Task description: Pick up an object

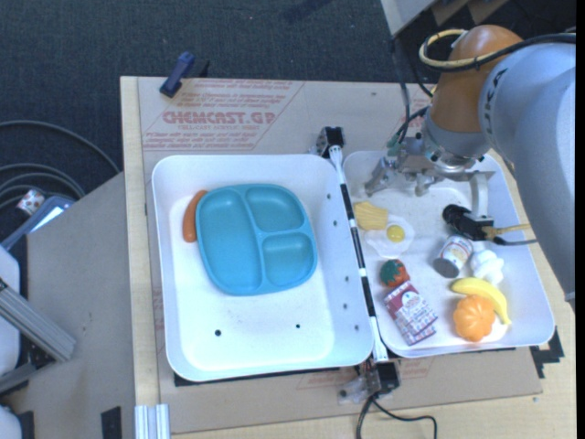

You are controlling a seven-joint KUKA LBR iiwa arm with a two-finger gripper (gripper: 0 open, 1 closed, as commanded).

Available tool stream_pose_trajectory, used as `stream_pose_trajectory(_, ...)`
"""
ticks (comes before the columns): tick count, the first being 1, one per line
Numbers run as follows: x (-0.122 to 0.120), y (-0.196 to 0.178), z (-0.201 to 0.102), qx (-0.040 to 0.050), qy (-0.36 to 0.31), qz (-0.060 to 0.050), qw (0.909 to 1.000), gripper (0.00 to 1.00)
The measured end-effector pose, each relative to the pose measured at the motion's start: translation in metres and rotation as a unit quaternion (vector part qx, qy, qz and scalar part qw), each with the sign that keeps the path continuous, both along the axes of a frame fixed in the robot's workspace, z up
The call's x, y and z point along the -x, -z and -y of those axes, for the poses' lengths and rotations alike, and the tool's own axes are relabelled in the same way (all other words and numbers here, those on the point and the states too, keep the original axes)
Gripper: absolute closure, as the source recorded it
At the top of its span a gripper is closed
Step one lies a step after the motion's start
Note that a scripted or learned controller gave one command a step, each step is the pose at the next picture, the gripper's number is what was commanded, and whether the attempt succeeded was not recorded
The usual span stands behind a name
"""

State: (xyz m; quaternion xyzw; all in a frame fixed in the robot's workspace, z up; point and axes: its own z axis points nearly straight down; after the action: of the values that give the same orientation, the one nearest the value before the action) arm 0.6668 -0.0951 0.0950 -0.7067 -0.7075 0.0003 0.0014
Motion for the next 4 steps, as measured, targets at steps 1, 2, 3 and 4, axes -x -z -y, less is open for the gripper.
stream_pose_trajectory(1, 0.001, 0.010, -0.001, 0.0005, 0.001, 0.000, 1.0000, 0.00)
stream_pose_trajectory(2, 0.000, 0.000, -0.001, 0.0004, 0.001, 0.000, 1.0000, 1.00)
stream_pose_trajectory(3, 0.000, 0.000, -0.001, 0.0004, 0.001, 0.000, 1.0000, 0.00)
stream_pose_trajectory(4, 0.001, 0.010, 0.001, 0.0007, 0.001, 0.000, 1.0000, 0.00)
